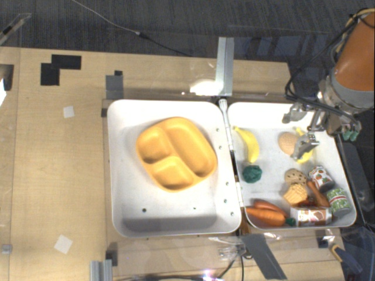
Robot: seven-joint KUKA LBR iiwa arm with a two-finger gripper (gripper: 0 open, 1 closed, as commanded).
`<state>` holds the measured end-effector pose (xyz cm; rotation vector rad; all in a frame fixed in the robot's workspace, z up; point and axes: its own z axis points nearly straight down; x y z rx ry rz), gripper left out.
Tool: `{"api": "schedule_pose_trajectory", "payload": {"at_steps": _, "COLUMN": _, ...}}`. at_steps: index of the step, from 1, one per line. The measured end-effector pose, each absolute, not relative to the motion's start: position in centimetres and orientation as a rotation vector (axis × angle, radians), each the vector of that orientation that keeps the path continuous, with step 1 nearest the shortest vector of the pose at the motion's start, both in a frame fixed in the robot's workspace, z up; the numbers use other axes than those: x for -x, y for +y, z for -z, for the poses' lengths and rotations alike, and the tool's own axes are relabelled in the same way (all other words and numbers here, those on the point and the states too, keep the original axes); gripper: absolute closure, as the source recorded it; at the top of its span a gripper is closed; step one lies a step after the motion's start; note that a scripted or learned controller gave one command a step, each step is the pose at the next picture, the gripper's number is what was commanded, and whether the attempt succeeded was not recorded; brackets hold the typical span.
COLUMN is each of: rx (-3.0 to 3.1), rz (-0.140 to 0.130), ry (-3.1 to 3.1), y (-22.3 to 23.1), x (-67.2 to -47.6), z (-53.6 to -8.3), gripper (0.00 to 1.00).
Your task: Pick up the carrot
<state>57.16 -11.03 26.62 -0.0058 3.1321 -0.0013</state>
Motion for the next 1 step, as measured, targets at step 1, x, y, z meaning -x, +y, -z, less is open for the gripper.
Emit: {"api": "schedule_pose_trajectory", "payload": {"at_steps": 1, "rx": -0.161, "rz": -0.004, "ry": 3.142, "y": -12.24, "x": -62.02, "z": -11.16, "gripper": 0.00}}
